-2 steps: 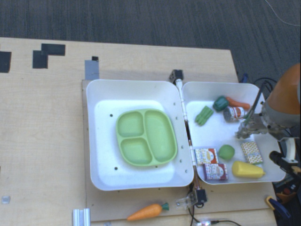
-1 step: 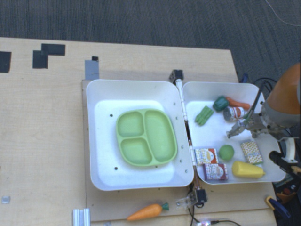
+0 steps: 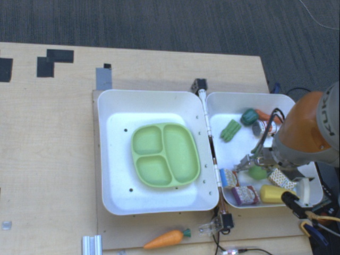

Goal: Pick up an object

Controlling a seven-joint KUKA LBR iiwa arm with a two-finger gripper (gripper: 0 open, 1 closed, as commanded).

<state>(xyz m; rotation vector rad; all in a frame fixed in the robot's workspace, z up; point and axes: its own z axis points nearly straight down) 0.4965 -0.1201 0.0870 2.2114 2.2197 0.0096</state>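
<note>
Dark carpet surrounds a pale wooden bench (image 3: 48, 142) that carries two white bins side by side. Down in the right bin (image 3: 236, 147) the gripper (image 3: 254, 164) sits low among a crowd of small things, and its state cannot be made out from this angle, nor whether anything is in its grasp. The likeliest target, a small green round piece (image 3: 257, 172), lies just under and touching the tool's tip. Close packing is the main risk: a purple block (image 3: 245, 195) and a yellow piece (image 3: 270, 194) lie just in front of the tip, a blue item (image 3: 223, 178) sits beside it toward the divider, so a closing grip could nudge neighbours away, pinch two at once, or slip off the rounded green surface. Farther off, beyond the tool, lie a green ridged vegetable (image 3: 230, 130) and a dark green toy (image 3: 248, 116). Well away across the divider, the left bin (image 3: 114, 195) holds a green divided plate (image 3: 165, 154). An orange carrot (image 3: 166, 239) lies outside on the bench.
</note>
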